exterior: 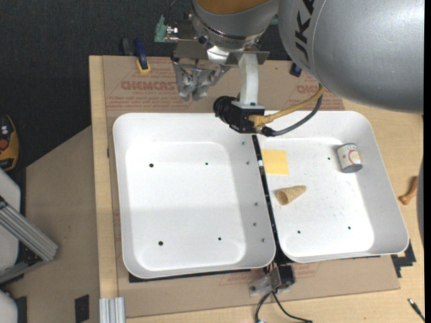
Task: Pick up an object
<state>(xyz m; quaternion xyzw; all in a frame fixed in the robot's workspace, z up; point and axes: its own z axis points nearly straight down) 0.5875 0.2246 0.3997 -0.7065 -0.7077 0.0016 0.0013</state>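
The right bin (387, 210) holds three things: a flat yellow square (275, 161) near its left wall, a tan cone (289, 194) lying just below it, and a small silver can (349, 157) on its side toward the right. My gripper (194, 86) hangs high over the cardboard behind the left bin (122, 180), well away from all three. Its fingers are shut together with nothing between them.
A black camera mount with a yellow cable (237, 115) hangs from the wrist over the ridge between the bins. A blue and yellow clamp (141, 55) grips the bench's back left edge. An orange object (407, 195) lies off the right bin's right side.
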